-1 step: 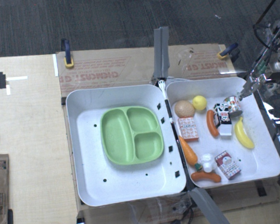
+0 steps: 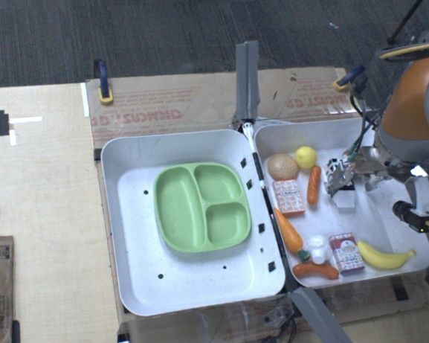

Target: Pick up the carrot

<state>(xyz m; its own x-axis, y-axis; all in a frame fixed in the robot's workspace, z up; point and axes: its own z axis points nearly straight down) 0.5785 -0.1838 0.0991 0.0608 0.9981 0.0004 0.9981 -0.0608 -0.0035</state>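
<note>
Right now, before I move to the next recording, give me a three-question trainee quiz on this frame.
1. True or false: the green tray lies in the left bin.
2. Which lies nearest the banana? A) lemon B) red carton C) brown ball
3. Fill in: the gripper hovers over the ____ bin, right of the carrot.

Key: 1 true; 2 B; 3 right.

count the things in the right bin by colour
orange: 3, carrot, a thinner one, one at the front
yellow: 2, lemon, banana
brown: 1, round item
red and white: 2, cartons
white: 1, small item
total: 9
</note>
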